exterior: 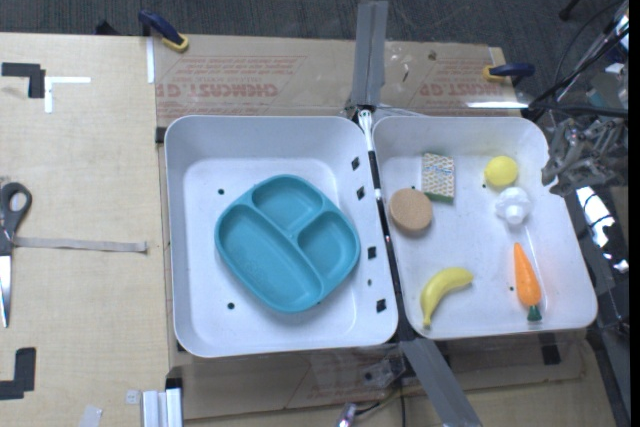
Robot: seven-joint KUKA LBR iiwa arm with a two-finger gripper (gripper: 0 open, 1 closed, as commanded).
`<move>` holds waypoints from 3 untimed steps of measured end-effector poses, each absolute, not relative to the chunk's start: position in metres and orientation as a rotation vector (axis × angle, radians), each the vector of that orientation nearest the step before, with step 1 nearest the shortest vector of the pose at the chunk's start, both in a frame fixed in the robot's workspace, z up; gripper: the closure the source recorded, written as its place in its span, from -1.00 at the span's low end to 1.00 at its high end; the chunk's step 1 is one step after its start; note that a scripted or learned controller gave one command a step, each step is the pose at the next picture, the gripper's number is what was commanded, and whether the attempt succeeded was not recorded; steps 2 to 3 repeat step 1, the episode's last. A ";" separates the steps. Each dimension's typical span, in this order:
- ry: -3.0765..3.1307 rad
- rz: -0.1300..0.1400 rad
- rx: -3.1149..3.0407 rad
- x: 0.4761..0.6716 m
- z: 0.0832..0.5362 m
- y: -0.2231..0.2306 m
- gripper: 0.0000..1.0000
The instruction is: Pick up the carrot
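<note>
The carrot (526, 277) is orange with a small green tip. It lies in the right bin (470, 325) close to the right wall, pointing toward the far side with its green end nearest the front. My gripper (572, 158) is a grey shape at the right bin's far right rim. It sits beyond the carrot and apart from it, with nothing seen in it.
The right bin also holds a banana (443, 289), a lemon (501, 171), a white lump (513, 207), a brown round piece (410, 211) and a speckled block (437, 176). A blue divided plate (288, 242) lies in the left bin (190, 215). Scissors (10, 215) rest on the bench at left.
</note>
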State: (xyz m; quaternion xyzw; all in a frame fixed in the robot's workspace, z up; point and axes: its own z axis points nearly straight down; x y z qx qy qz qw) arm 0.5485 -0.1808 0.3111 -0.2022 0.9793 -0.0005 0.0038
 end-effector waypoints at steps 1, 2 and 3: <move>3.122 0.001 -0.332 0.497 0.238 -0.187 1.00; 3.122 0.001 -0.332 0.497 0.238 -0.187 1.00; 3.122 0.001 -0.332 0.497 0.238 -0.187 1.00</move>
